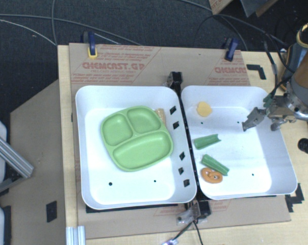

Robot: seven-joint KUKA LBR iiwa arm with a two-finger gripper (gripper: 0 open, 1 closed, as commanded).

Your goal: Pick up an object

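Right bin (276,152): four small pieces to choose from. A yellow round piece (204,108) lies near the bin's far left corner. Below it, toward the middle left, a green pod-shaped piece (206,141) lies slanted. Nearer the front, a second green piece (215,164) lies at an opposite slant, and touching its lower end is an orange disc (212,176) close to the front rim. My gripper (252,121) hangs at the right bin's far right side, above bare white floor, well apart from all four pieces; nothing sits between my fingers, and at this angle I cannot tell how wide my jaws stand. My wrist and orange band enter from the right edge. Left bin (93,188): a green divided plate (137,137) with three compartments lies tilted near the middle, a small tan piece (160,116) just showing at its far right edge. Black clips line the seam between bins.
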